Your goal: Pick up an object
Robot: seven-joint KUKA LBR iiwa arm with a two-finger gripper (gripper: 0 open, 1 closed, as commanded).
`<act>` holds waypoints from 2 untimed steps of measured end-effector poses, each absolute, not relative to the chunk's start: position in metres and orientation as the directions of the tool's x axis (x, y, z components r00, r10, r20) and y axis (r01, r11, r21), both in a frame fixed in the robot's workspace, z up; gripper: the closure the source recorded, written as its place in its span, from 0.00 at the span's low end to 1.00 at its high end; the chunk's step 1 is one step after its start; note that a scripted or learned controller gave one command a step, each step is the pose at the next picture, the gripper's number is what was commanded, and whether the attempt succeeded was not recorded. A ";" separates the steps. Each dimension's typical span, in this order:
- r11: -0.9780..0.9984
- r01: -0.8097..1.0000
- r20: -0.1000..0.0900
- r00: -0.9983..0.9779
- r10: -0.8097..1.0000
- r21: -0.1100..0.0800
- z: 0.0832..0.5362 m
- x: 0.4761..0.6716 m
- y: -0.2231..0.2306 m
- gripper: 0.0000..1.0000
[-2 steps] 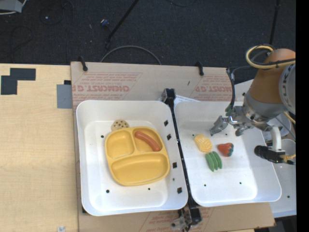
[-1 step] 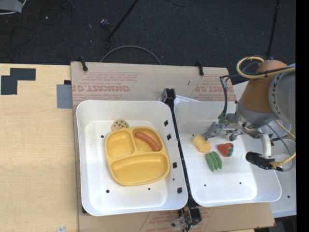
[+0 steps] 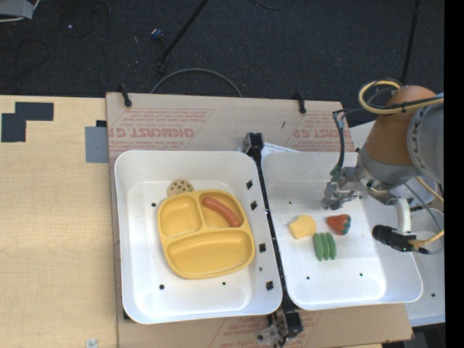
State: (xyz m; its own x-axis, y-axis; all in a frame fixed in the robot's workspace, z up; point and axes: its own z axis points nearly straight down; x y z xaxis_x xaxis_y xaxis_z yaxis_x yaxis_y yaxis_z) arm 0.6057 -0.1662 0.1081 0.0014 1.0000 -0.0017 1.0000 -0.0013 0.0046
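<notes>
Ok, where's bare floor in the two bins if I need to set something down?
Right bin: bare along the near edge below the green piece, and at the far-left corner. It is crowded mid-bin, where the yellow piece, red piece and gripper cluster. Left bin: the yellow tray leaves just border strips, widest near and left.

Table (image 3: 51,230): light wood-grain surface with dark grey rectangular patches near its left and upper-left part. A printed cardboard sheet (image 3: 210,122) lies flat on the table, and on it sit two shallow white bins side by side, left bin (image 3: 138,267) and right bin (image 3: 362,288), long edges touching at centre.
</notes>
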 end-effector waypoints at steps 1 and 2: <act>0.002 1.000 0.000 -0.002 1.000 0.002 0.155 0.614 -0.163 1.00; -0.001 1.000 -0.001 0.001 1.000 0.002 0.202 0.609 -0.170 1.00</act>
